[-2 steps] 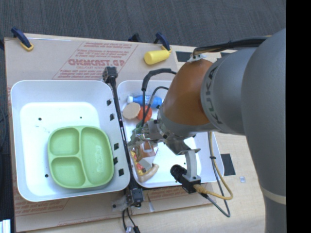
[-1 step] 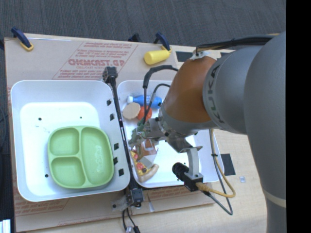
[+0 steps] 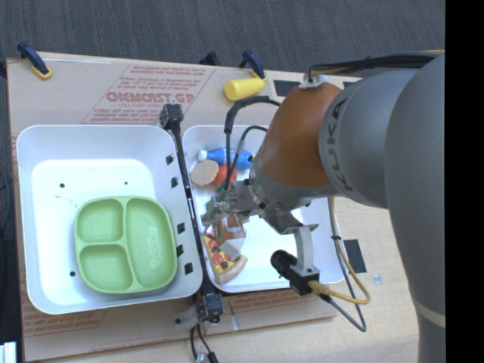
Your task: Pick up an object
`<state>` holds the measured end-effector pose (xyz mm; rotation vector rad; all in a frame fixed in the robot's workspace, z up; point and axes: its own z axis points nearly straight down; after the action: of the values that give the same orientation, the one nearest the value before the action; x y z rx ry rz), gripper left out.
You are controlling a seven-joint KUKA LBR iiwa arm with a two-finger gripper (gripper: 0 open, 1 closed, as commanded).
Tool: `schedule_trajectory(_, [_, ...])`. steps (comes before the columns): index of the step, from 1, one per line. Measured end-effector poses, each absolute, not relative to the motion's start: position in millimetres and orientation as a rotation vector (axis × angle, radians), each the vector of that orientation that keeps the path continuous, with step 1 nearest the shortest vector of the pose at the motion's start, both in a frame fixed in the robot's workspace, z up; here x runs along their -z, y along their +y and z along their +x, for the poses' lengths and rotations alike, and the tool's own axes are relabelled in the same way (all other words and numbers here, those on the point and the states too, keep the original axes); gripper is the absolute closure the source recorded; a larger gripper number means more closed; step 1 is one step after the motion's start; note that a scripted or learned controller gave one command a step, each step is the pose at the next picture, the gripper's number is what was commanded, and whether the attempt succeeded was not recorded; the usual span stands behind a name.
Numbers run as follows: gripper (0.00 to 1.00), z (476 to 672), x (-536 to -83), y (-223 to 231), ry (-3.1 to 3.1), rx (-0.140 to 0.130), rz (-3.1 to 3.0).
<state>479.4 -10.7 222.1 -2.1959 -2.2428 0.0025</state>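
The right bin (image 3: 261,280) holds a cluster of small items along its left side: a blue bottle-like piece (image 3: 220,156), a tan round disc (image 3: 204,173), an orange piece (image 3: 225,176) and a pizza-slice toy (image 3: 224,262) near the front. My gripper (image 3: 229,205) reaches down among these items in the middle of that cluster, under the large grey and orange wrist. Its tips are buried in the clutter and hidden by the arm.
The left bin (image 3: 45,150) holds a green divided plate (image 3: 125,243). A yellow cylinder (image 3: 243,88) lies on the cardboard behind the bins. Black clips line the divider between bins. A yellow cable (image 3: 344,297) trails at front right.
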Motion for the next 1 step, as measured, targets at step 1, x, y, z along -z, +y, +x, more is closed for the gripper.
schedule_trajectory(1, [1.0,480.6,-232.3,-10.3,-2.249,-0.001,-2.19])
